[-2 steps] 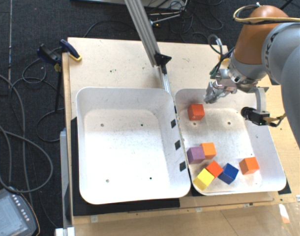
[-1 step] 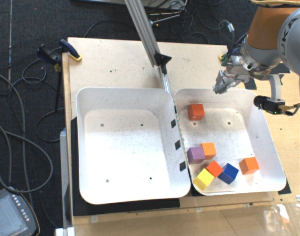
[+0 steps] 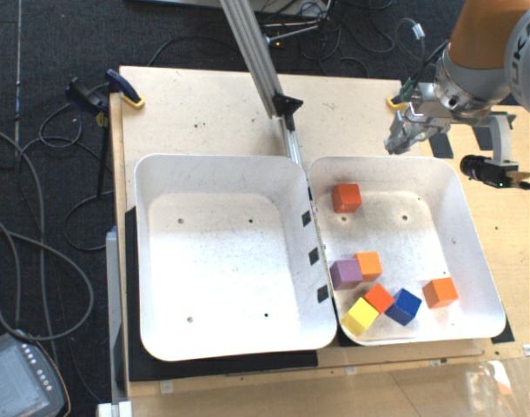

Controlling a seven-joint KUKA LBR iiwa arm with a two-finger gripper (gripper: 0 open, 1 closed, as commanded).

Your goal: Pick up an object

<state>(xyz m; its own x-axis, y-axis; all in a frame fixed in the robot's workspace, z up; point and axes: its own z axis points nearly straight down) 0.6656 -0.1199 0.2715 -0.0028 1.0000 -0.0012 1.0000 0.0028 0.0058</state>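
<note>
The right bin holds several small blocks. An orange-red block lies alone near its far left corner. Toward the front sit a purple block, an orange block, a red-orange block, a yellow block, a blue block and another orange block. My gripper hangs above the bin's far rim, right of centre, well clear of every block. Nothing shows between its fingers.
The left bin stands beside the right one, with a few black clips on the shared wall. A slanted metal rail runs down to the bins' far junction. Clamps sit at the bench's far corners, cables on the floor.
</note>
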